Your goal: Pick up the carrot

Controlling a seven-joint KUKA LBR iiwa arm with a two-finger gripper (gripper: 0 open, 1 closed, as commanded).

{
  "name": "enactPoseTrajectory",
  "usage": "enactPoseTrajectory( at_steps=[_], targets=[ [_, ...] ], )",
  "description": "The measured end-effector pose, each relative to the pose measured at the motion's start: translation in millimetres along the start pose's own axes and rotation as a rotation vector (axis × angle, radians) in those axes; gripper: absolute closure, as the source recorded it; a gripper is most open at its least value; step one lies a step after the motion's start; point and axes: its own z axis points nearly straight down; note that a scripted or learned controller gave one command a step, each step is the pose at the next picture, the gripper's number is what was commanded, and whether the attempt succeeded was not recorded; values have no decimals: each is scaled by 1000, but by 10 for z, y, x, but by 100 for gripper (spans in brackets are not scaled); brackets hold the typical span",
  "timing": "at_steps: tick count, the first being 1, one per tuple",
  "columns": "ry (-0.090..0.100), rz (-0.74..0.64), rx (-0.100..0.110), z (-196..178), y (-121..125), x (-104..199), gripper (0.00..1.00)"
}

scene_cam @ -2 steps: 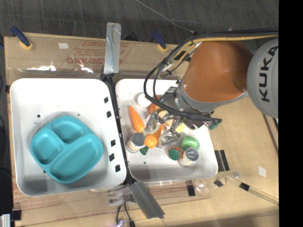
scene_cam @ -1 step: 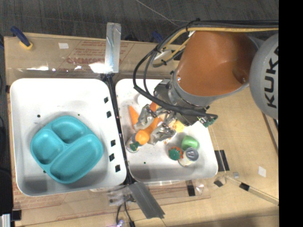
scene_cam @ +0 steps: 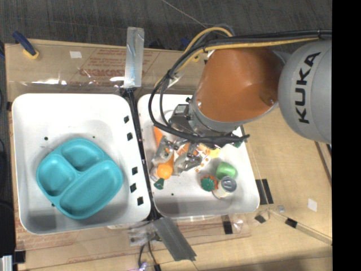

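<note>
The carrot (scene_cam: 158,134) is an orange stick lying near the left wall of the right bin (scene_cam: 242,199); its lower end runs under the arm's wrist. My gripper (scene_cam: 180,157) hangs low in that bin, just right of and below the carrot, among small items. The big orange wrist band (scene_cam: 237,83) hides much of the bin's back half. An orange bit shows close to the gripper, and I cannot tell what it belongs to.
A round orange fruit (scene_cam: 164,171) lies just below the gripper. A green piece (scene_cam: 225,169), a red and green piece (scene_cam: 208,181) and a small can (scene_cam: 227,186) sit to the right. The left bin (scene_cam: 34,112) holds a teal divided plate (scene_cam: 79,176).
</note>
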Motion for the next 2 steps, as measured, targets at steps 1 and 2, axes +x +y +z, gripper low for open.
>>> enactPoseTrajectory(
  at_steps=[1, 2],
  targets=[
    [-3, -441, 6, -289, 153, -176, 100],
    [0, -897, 1, -317, 227, 114, 100]
  ],
)
